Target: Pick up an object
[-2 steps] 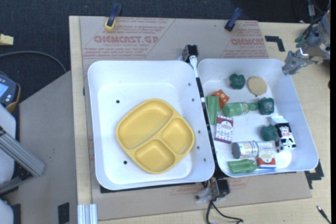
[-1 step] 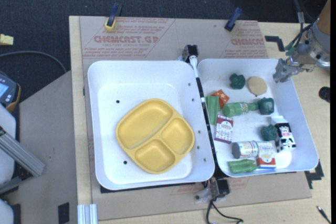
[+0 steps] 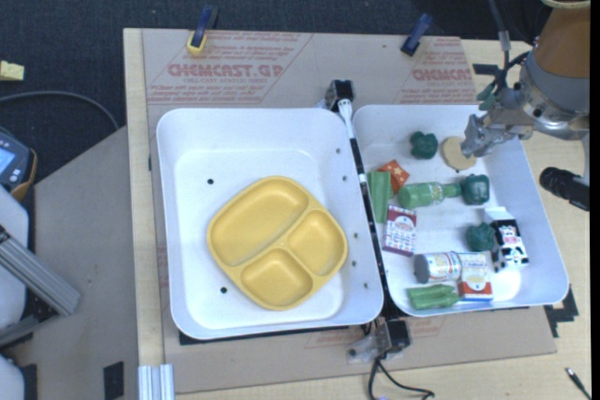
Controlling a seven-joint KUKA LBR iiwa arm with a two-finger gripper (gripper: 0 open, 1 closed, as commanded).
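The gripper (image 3: 476, 138) is seen over the far side of the right bin (image 3: 548, 248), just beside a tan disc (image 3: 455, 154) and a dark green lump (image 3: 424, 144); whether it is released or clenched cannot be told. Nothing is seen carried by it. A green bottle (image 3: 429, 194), a can (image 3: 450, 266) and a cow figure (image 3: 509, 244) are left lying nearer in that bin, while a yellow tray (image 3: 277, 242) is held in the left bin (image 3: 187, 155).

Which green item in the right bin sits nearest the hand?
The dark green lump at the bin's far end, just left of the hand. The other green pieces all lie nearer the camera.
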